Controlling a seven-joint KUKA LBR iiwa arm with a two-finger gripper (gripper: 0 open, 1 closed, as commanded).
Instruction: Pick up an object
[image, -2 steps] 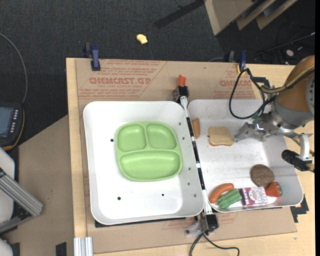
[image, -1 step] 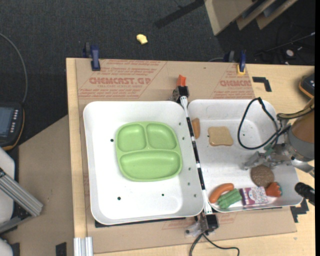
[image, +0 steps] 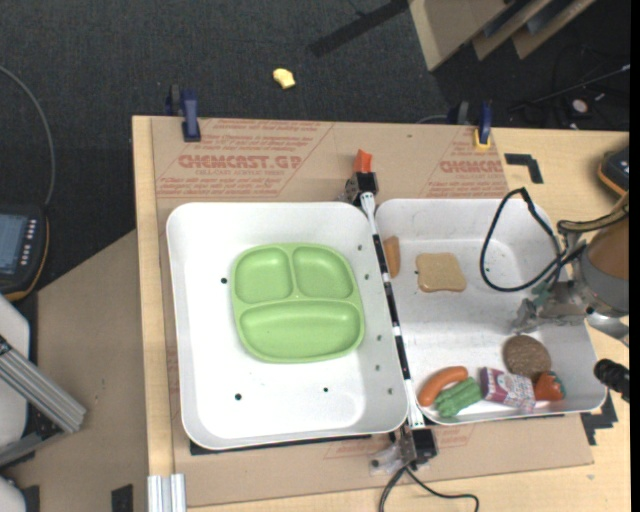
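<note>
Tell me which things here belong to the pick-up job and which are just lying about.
For the job, in the right white bin:
- tan toast-like slice
- brown round patty
- orange sausage
- green pod-shaped piece
- purple-and-white packet
- two-finger gripper

Lying about:
- green divided plate in the left white bin
- small yellow scrap on the floor
- blue clamps

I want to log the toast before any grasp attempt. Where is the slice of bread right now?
The slice of bread lies in the right bin, toward its far left part, just right of a small brown piece by the divider.
</note>
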